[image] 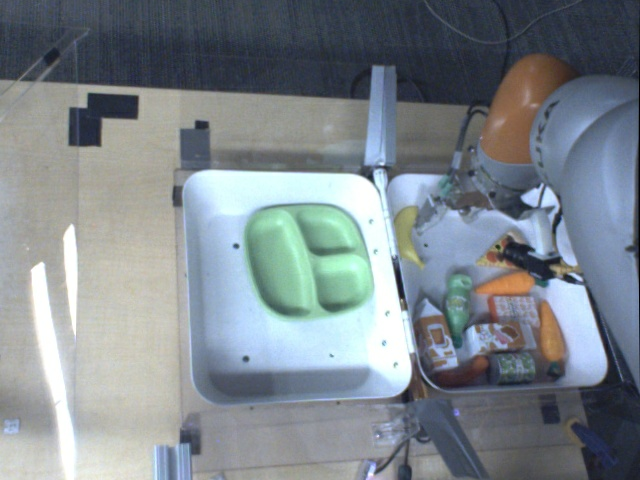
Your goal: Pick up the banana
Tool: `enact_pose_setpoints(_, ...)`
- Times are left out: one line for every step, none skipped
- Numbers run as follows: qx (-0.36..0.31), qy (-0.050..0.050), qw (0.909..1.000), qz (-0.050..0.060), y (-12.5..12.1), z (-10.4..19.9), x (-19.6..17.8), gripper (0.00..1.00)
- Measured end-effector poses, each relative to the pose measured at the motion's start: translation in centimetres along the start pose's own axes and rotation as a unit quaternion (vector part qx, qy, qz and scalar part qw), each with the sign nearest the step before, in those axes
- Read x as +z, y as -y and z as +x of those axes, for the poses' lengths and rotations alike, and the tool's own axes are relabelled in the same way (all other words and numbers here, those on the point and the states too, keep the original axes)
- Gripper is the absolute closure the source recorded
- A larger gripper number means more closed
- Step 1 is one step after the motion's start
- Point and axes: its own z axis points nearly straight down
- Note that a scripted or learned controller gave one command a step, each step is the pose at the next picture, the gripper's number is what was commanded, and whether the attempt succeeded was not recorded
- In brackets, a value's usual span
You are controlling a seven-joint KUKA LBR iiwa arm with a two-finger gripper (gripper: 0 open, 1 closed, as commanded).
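The yellow banana lies along the left wall of the right bin, near its far corner. My gripper hangs over the far part of that bin, just right of the banana's upper end and slightly above it. Nothing shows between its fingers. The grey arm with its orange band reaches in from the right.
The right bin also holds a green bottle, two carrots, small cartons, a can and a red sausage. A green divided tray sits in the left bin. A metal divider stands between the bins.
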Motion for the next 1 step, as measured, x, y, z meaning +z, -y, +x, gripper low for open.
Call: enact_pose_setpoints(-0.008,0.0,0.9999,-0.007,3.52,1.55,-0.13,0.0)
